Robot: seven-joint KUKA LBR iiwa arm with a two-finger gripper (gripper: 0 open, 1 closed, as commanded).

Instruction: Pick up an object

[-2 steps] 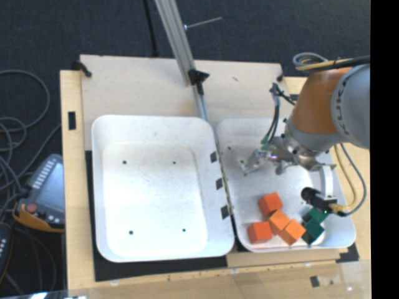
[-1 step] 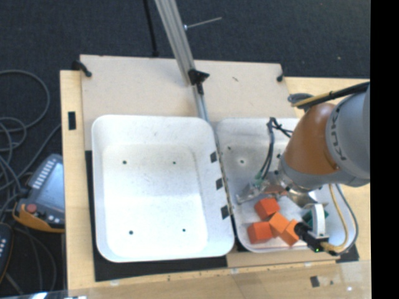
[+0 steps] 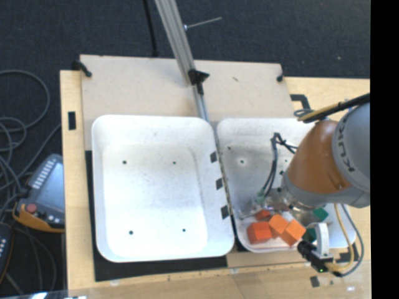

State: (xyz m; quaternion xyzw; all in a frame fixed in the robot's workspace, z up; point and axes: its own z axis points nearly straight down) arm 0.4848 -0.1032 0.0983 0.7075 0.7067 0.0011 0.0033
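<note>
The arm's orange wrist band (image 3: pixel 315 157) hangs over the right bin (image 3: pixel 240 142), covering its right half. The gripper (image 3: pixel 277 209) reaches down into the bin's near corner, right above a cluster of small blocks. There lie a red-orange block (image 3: pixel 259 232), a lighter orange block (image 3: pixel 294 231) and a smaller orange piece (image 3: pixel 278 223). A small red piece (image 3: pixel 264 215) sits just behind them, and a green piece (image 3: pixel 320 214) pokes out beside the wrist. The arm's body hides the fingertips.
The left bin (image 3: pixel 156 185) stands beside the right one, separated by a rim with black clips (image 3: pixel 219 184). A slanted aluminium pole (image 3: pixel 181 42) rises behind the bins. Cables and a teach pendant (image 3: pixel 43 192) lie on the floor at the left.
</note>
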